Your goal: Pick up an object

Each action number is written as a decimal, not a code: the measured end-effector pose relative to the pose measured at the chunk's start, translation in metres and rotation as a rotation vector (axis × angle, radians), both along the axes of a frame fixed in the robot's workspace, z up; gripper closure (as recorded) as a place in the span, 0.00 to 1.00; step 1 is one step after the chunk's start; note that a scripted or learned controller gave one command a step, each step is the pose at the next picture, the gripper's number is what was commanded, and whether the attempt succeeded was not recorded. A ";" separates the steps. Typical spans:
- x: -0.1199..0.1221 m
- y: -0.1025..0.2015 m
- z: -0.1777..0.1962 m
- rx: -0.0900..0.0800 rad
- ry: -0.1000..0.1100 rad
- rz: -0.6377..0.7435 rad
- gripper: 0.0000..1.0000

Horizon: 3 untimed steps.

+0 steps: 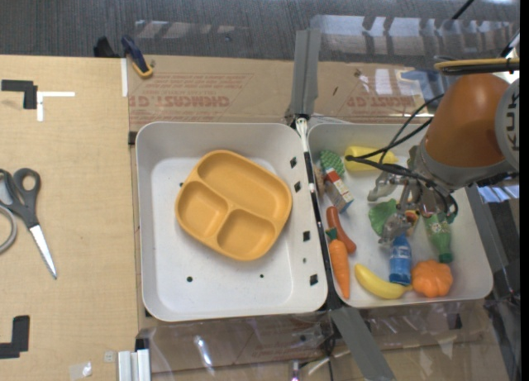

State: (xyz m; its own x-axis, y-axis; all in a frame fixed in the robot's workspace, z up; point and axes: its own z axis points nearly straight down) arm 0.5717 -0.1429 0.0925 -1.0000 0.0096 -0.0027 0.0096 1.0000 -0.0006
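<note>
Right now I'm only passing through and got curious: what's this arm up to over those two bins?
A grey arm with an orange band reaches in from the right and hangs its claw low over the right bin, which holds toy food: a banana, a carrot, a small pumpkin and a blue bottle. It looks set to pick something, but I can't see anything between its fingers. The left bin holds a yellow divided plate.
</note>
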 end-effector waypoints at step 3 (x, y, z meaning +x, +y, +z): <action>-0.076 -0.003 0.009 0.000 -0.004 -0.171 1.00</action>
State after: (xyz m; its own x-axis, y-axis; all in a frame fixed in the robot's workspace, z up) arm 0.4954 -0.1459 0.1014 -0.9837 0.1798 -0.0064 0.1798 0.9837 -0.0007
